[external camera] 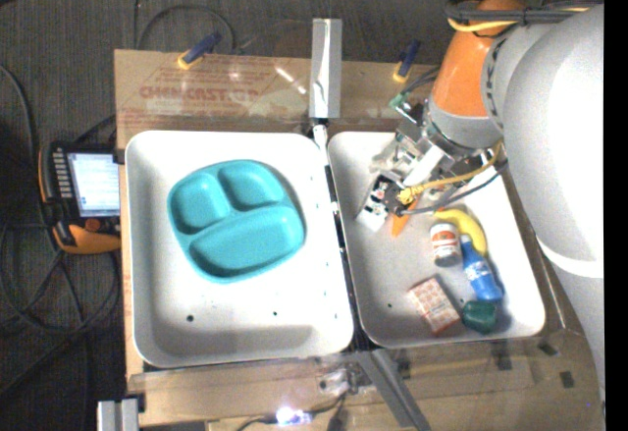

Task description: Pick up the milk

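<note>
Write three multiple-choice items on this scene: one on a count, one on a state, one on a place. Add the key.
1. How many compartments has the plate? A) two B) three C) five
2. The plate lies: A) face up B) face down C) on edge
3. The banana lies: A) on the plate B) in the right bin C) under the plate

Key: 1 B, two small hollows sit beside one long one. 2 A, its hollows show from above. 3 B, it lies on that bin's floor next to the blue bottle.
</note>
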You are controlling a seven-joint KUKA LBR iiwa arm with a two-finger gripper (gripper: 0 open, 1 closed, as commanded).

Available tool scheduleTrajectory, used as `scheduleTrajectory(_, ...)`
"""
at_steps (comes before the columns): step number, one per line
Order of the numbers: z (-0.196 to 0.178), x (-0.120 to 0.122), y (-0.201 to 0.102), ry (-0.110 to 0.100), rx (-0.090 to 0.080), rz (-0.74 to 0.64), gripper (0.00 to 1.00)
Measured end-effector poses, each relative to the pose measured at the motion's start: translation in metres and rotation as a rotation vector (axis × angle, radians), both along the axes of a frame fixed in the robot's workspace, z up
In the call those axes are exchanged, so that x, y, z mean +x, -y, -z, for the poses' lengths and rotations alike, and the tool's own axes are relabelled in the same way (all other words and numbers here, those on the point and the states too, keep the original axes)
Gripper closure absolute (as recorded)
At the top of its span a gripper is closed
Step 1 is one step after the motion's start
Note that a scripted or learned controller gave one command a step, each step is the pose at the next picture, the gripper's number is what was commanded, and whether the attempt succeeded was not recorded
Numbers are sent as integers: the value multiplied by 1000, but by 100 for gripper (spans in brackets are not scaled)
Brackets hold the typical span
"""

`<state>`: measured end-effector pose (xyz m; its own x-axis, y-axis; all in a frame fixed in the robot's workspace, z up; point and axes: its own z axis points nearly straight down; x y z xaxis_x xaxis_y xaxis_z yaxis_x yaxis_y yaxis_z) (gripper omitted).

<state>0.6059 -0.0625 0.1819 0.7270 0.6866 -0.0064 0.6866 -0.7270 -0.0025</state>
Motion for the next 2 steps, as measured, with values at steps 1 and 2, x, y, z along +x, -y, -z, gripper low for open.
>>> scheduleTrajectory(1, 0, 48, -76, 1, 2, -94, 0)
scheduleTrajectory(2, 1, 54, -99, 0, 2, -66, 0)
